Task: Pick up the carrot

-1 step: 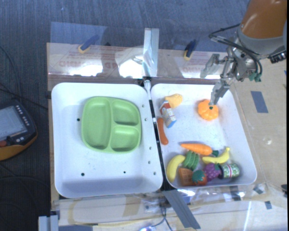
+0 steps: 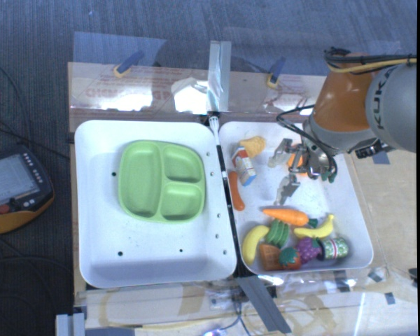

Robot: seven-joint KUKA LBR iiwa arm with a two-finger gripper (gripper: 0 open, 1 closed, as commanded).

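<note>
One carrot (image 2: pixel 285 215) lies flat in my right bin (image 2: pixel 350 201), just above the toy pile at its front. My tool (image 2: pixel 289 168) hangs above it, fingers apart, nothing between them; approach step, I judge. Next: drop lower, straddle carrot's middle, close.
</note>
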